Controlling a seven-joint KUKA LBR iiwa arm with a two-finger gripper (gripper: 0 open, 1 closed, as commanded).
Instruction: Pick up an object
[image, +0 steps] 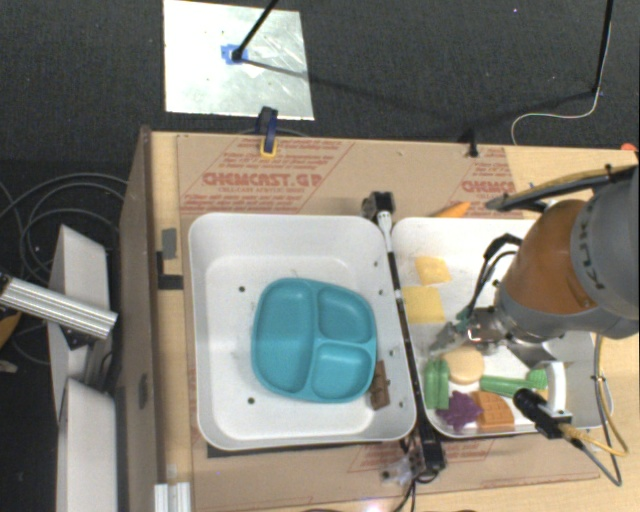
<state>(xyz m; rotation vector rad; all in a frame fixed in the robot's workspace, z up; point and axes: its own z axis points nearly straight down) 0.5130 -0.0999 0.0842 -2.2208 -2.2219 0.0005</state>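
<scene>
Cardboard-covered worktop (300, 175) carries my two white bins. Left bin (215, 300) holds a teal divided plate (315, 340). Right bin (430, 235), toward the worktop's right edge, holds small toy foods: yellow cheese pieces (425, 300), a green piece (436, 382), a purple one (461, 408). My pincer (470, 335) hovers over them; whether it is wide or narrow, I cannot tell. Nothing looks lifted yet, so the picking remains.

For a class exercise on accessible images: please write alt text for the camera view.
A grey arm with an orange band reaches into the right bin, over small toy food pieces. The left bin holds a teal divided plate.
</scene>
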